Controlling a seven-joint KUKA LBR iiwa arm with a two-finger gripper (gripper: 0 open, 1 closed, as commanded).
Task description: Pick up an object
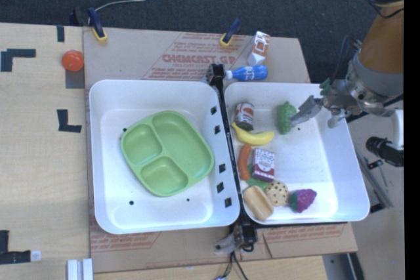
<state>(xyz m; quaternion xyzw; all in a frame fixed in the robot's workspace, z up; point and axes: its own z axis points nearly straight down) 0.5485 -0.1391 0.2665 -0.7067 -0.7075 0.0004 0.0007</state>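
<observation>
Broccoli (285, 117) lies in the upper part of my right bin (341, 160), just left of my tool (303, 113). My tool reaches in from the right, its grey fingers close to the broccoli; I cannot tell how far they are spread. Below lie a banana (254, 136), a can (245, 115), a cookie (277, 193) and grapes (303, 199). A green tray (167, 153) fills the left bin (105, 141).
</observation>
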